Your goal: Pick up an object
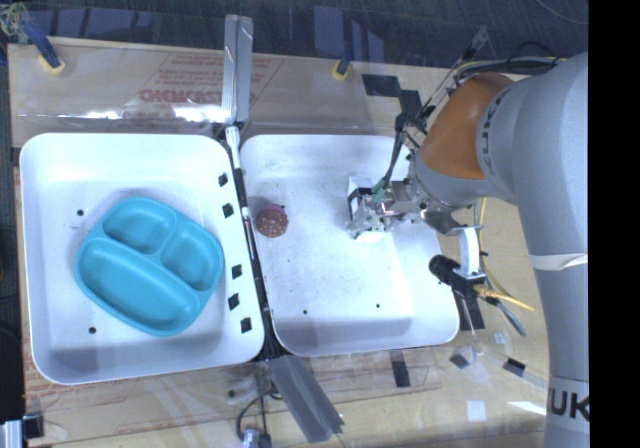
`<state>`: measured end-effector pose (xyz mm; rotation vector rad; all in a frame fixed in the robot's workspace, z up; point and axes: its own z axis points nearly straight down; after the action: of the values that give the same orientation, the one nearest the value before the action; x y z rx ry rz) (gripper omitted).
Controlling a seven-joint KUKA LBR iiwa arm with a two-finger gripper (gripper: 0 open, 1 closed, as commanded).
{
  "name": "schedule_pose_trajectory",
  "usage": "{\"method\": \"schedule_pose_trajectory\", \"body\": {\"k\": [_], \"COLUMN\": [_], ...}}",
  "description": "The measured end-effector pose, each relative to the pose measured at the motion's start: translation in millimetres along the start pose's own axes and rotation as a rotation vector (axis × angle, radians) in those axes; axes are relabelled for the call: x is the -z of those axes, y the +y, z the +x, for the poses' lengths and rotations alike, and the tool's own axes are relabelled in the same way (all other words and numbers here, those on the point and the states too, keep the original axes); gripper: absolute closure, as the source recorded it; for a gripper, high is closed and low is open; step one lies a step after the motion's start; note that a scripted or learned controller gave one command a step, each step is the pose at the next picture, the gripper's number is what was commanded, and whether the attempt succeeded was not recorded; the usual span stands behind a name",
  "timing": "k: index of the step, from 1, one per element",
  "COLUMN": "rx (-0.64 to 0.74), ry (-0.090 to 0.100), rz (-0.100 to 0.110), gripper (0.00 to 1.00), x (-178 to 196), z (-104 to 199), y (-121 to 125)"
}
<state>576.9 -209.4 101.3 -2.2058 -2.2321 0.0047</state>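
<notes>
gripper [368, 213] low in right bin [330, 331], finger state: cannot tell, too small. nothing visibly held. small brown object [271, 222] near bin's left wall, apart from gripper. suggest: shift left, centre over object, descend straight, watch wall.

Smooth, glossy blue plastic tray [150, 263]; matt white plastic bins [330, 336]; the surface [120, 76] looks like bare wood.

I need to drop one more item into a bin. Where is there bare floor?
Right bin: bare floor between the small brown ball by its left wall and the gripper, and across its near half. Left bin: crowded, the blue divided tray covers the middle, leaving strips along the walls.
</notes>
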Motion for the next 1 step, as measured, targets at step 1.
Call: {"method": "schedule_pose_trajectory", "body": {"k": [1], "rx": [0.000], "ry": [0.000], "rz": [0.000], "gripper": [0.00], "x": [0.2], "z": [0.0], "y": [0.1]}}
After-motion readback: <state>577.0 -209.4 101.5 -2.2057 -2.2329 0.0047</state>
